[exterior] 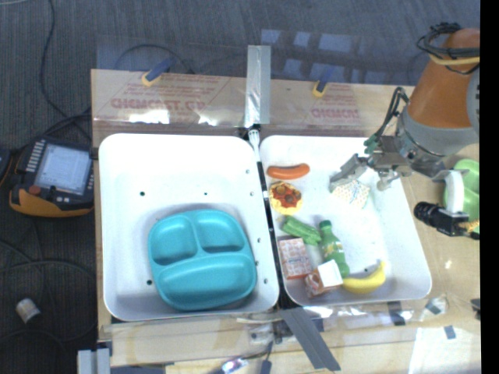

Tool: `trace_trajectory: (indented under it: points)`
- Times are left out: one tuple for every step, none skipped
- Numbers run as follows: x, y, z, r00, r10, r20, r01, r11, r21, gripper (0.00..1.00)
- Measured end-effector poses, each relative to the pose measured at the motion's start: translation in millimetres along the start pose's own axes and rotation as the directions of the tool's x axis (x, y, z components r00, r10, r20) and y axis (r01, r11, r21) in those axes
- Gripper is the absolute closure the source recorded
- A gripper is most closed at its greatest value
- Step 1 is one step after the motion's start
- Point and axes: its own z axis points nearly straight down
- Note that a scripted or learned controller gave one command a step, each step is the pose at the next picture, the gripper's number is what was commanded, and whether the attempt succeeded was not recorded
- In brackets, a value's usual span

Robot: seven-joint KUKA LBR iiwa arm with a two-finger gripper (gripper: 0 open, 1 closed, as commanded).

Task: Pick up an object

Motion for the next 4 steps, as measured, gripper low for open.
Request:
trace_trajectory:
  points:
    - [26.3,-54.4,56.0,0.997,-0.077,-0.001,0.077,0.997,0.001,0.0]
    - [29.2,-59.6,139.2,0.983,-0.182,0.004,0.182,0.983,-0.014,0.0]
    - [29.2,-59.6,139.3,0.983,-0.182,0.004,0.182,0.983,-0.014,0.0]
    - [31.3,-57.3,127.8,0.983,-0.184,-0.001,0.184,0.983,-0.018,1.0]
